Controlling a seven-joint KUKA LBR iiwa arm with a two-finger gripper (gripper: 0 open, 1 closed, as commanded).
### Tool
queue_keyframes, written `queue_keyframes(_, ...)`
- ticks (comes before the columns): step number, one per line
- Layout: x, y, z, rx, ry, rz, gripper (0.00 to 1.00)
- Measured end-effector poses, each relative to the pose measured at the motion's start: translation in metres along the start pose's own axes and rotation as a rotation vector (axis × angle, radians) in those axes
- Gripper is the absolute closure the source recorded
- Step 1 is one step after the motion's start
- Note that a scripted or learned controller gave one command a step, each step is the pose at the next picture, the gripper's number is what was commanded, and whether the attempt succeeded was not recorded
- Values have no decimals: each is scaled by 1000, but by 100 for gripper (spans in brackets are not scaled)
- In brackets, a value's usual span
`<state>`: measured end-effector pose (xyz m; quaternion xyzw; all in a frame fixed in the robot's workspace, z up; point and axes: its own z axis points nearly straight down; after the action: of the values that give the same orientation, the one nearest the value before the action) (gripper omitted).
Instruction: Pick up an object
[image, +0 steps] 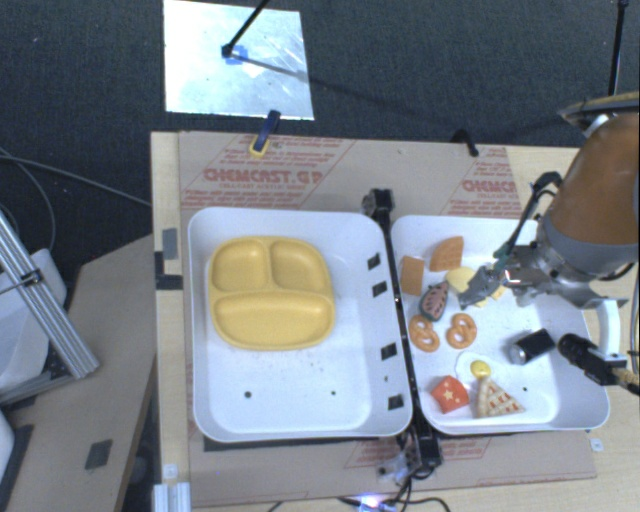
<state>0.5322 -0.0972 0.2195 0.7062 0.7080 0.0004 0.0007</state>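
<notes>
Left white bin (290, 395): holds yellow divided tray (270, 292), three compartments, lying toward bin's 10 o'clock corner; few dark specks on bin floor at 6 o'clock of tray. Black clips (383, 320) line divider between bins. Cardboard sheet (330, 170) with red print under both bins, on desk (110, 330). Yellow-and-blue clamp (264, 134) at cardboard's 12 o'clock edge. Shiny foil-like square (238, 58) on dark floor (70, 80) beyond. Aluminium frame rail (40, 300) at 9 o'clock.
</notes>
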Motion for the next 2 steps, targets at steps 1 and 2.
queue_keyframes(1, -11, -48, 76, 8, 2, 4, 0)
queue_keyframes(2, -1, -11, 137, 1, 2, -2, 0)
